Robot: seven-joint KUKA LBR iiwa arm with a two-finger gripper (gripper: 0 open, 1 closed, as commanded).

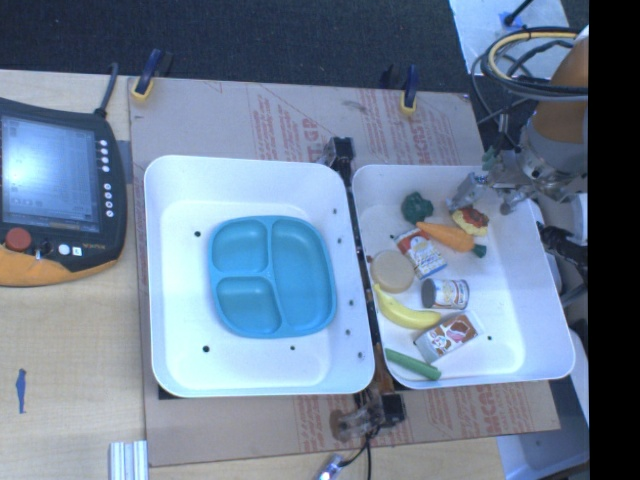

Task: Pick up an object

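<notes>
- Gripper [487,194]: over right bin's [540,298] far edge; whether jaws are parted or clenched, cannot tell
- Carrot [447,235], banana [405,311], can [446,294]: lying in bin; none lifted; pick not yet done

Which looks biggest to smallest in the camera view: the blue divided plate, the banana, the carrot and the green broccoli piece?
1. Blue divided plate, by far the largest.
2. Banana.
3. Carrot, a little shorter than the banana.
4. Green broccoli piece, the smallest.
All lie at similar depth in the bins, so nearness hardly skews this.
</notes>
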